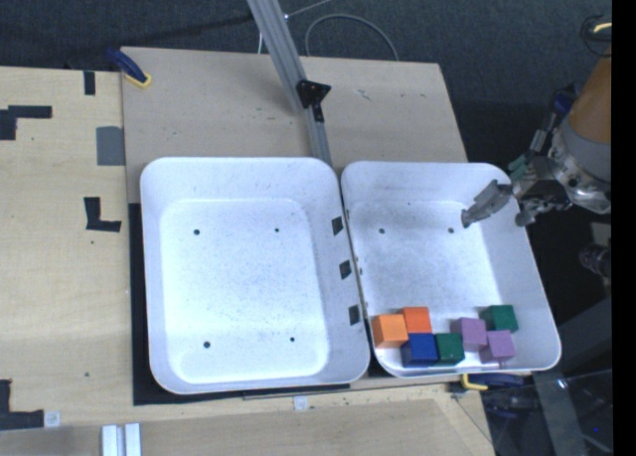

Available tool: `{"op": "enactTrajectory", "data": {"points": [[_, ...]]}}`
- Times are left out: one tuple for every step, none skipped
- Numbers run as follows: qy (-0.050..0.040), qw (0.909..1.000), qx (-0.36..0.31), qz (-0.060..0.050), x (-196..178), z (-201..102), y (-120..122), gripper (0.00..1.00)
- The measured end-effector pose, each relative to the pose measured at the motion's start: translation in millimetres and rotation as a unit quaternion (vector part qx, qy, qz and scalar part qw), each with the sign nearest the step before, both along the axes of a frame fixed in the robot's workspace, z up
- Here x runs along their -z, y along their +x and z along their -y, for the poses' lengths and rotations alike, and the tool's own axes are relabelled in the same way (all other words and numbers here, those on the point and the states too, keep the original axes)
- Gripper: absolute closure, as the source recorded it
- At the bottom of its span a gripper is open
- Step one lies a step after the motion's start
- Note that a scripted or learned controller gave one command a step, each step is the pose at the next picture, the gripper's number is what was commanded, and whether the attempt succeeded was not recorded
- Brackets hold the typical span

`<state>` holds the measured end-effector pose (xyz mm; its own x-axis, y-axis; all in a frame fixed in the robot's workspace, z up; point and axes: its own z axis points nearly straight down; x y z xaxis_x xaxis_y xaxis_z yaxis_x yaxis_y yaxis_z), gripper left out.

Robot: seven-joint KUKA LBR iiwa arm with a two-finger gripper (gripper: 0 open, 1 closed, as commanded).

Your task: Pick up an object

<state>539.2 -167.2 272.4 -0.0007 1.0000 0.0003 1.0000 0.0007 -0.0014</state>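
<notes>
The gripper [494, 202] is seen above the right bin's [417, 245] upper right edge; whether it is released or clenched cannot be told. Small coloured blocks [447, 335] are clustered along that bin's near wall, well apart from it.

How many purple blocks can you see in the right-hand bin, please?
2. One purple block sits in the cluster near the right bin's front edge; the other purple block lies beside it, nearer the front right corner. More could be hidden behind neighbours.
</notes>
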Motion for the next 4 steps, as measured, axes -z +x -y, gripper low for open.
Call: {"op": "enactTrajectory", "data": {"points": [[0.0010,1.0000,0.001,-0.004,180.2,19.2,-31.5,0.00],[0.0014,1.0000,-0.002,0.000,181.3,-33.1,-12.1,0.00],[-0.0012,1.0000,0.002,0.000,180.5,16.7,-2.7,0.00],[-0.0016,1.0000,0.000,0.004,100.2,27.7,-13.7,0.00]]}}
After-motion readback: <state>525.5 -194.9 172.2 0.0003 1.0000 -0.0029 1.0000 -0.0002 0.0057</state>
